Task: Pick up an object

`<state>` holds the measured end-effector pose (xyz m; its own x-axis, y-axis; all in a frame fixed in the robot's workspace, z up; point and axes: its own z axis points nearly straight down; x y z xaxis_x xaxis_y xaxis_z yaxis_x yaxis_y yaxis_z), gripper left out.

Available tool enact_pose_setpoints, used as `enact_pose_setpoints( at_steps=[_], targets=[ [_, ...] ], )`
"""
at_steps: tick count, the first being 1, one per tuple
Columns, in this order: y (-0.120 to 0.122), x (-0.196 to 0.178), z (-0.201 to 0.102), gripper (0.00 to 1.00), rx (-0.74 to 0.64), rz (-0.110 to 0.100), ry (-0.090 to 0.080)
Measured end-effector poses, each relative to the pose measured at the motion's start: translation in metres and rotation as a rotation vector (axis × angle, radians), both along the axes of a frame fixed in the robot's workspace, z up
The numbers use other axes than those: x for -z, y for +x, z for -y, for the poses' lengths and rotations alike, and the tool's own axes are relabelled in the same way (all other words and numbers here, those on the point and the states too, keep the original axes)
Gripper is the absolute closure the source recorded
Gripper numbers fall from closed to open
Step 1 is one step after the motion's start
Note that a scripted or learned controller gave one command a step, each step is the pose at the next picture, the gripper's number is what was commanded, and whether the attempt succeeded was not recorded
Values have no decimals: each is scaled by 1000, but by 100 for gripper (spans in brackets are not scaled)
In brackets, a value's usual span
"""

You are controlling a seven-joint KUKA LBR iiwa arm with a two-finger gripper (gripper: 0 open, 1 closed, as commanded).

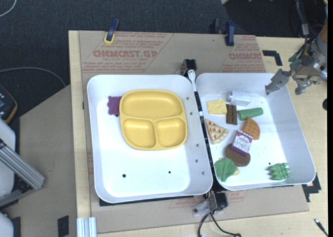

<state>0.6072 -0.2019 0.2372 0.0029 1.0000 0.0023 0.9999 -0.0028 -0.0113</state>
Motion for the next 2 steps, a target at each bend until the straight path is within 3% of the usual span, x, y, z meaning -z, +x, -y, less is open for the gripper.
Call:
enact_pose_setpoints(
  at_steps=[1,2],
  targets=[
    [3,-7,0,0,-3,12,-3],
    [10,50,4,0,-3,5,-1]
  ],
)
